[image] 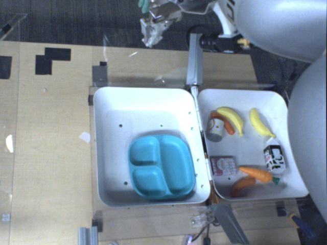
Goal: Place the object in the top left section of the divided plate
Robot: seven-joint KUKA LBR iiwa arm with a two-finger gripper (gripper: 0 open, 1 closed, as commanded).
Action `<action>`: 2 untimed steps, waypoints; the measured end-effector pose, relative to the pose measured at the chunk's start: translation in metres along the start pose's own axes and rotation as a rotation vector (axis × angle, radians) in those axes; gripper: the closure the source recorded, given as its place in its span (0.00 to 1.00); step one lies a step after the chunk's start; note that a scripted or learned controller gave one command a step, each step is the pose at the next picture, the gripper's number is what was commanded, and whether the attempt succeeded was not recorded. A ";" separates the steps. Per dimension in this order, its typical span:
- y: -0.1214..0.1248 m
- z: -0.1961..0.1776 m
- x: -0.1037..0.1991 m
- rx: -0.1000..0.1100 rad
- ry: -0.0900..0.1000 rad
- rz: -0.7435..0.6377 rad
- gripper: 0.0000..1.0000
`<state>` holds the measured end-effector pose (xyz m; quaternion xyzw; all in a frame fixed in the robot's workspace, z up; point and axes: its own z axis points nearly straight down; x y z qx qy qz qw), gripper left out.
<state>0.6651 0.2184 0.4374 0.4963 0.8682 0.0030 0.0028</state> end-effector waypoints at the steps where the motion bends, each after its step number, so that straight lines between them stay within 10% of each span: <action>1: -0.029 0.032 -0.057 0.003 0.000 -0.007 1.00; 2: 0.005 0.168 0.004 0.004 0.002 -0.098 1.00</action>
